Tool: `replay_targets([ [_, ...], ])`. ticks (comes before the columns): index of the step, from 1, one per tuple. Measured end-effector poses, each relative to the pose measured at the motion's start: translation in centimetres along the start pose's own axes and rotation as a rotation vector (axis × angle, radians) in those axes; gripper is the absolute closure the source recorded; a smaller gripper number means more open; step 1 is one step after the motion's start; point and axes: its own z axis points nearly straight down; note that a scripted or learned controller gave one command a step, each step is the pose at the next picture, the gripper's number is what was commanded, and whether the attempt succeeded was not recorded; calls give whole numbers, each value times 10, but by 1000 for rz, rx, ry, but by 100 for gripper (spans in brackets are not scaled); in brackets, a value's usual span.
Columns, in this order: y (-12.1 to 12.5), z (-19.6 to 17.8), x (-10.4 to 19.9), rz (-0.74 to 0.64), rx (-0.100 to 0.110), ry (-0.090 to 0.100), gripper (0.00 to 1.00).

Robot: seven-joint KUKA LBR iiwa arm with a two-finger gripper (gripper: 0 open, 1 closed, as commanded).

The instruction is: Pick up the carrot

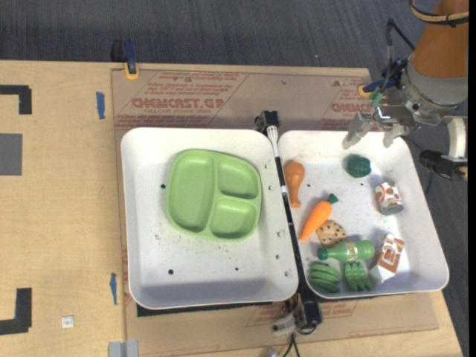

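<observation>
Carrot [316, 218]: orange, tapered, green top upper right, lying diagonally. Tool [372, 135] spread open, holding nothing.

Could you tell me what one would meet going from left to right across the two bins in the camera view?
Green divided plate → chicken drumstick → carrot → dark green round item → small can.

Red print on the brown board [223, 95] under the bins probably reads "CHEMCAST GP", twice.
</observation>
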Motion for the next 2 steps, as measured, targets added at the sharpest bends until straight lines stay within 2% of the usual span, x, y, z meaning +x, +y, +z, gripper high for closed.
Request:
replay_targets([
  [1,-60,70,25,-128,0,0,0],
  [2,-71,147,16,-157,-3,-1,0],
])
